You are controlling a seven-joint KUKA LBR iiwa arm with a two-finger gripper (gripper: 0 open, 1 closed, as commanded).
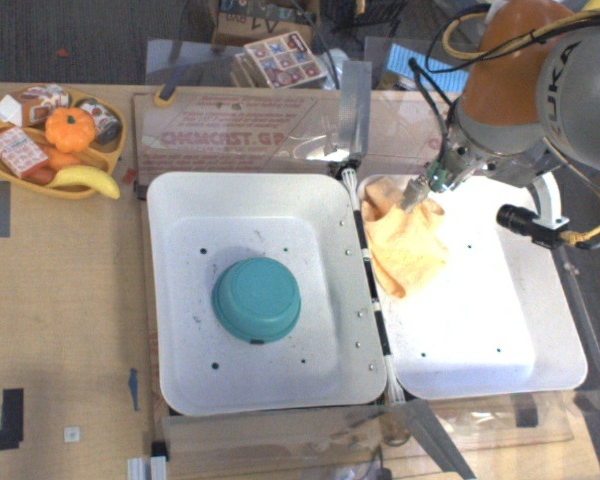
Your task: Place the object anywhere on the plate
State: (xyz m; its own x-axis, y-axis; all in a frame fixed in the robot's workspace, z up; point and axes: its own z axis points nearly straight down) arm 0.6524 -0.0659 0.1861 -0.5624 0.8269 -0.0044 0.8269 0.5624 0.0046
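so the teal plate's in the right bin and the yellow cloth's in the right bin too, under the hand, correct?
Not quite: the camera view shows the plate in the left bin. The cloth is in the right bin, under the hand, as you said.

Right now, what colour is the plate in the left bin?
Teal plate, seen in the camera view.

grey arm (540,78) in from the right, wrist angled down-left, gripper (417,196) low over the right side

Plate (257,299) in left bin (180,208); cloth (408,248) in right bin (510,318).
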